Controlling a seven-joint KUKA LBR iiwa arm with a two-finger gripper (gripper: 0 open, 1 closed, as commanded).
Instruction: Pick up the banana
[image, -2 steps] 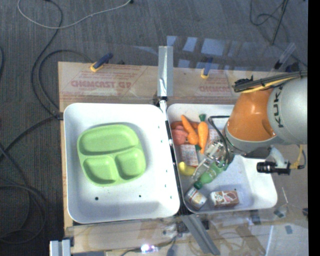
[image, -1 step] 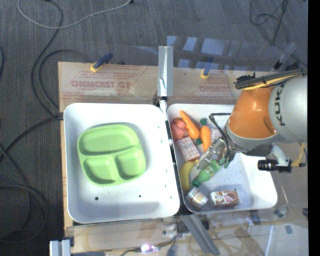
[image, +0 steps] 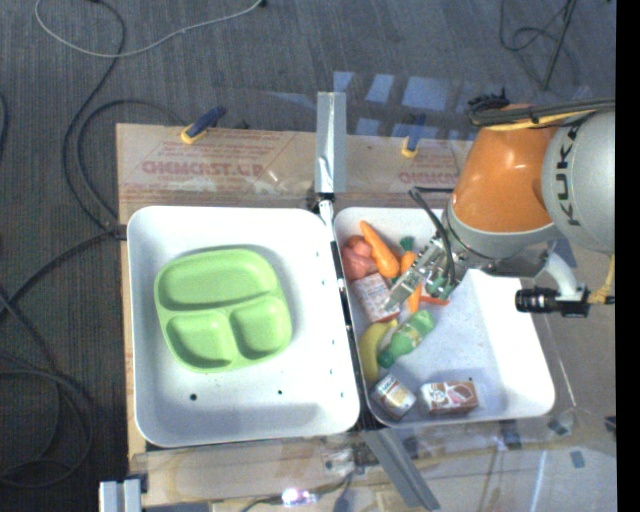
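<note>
The yellow banana (image: 371, 349) lies in the right bin (image: 510, 350), near its left wall, partly under a green bottle (image: 408, 337). My gripper (image: 420, 275) hangs over the cluttered left part of that bin, above and to the right of the banana. It sits over a carrot (image: 380, 250) and a red-white packet (image: 371, 293). No object shows between its fingers.
The left bin (image: 150, 400) holds a green compartment tray (image: 225, 307). In the right bin there are also a reddish fruit (image: 354, 258), a small can (image: 394, 396) and a brown carton (image: 449, 397). The arm's orange band (image: 500, 180) looms over the bin's top right.
</note>
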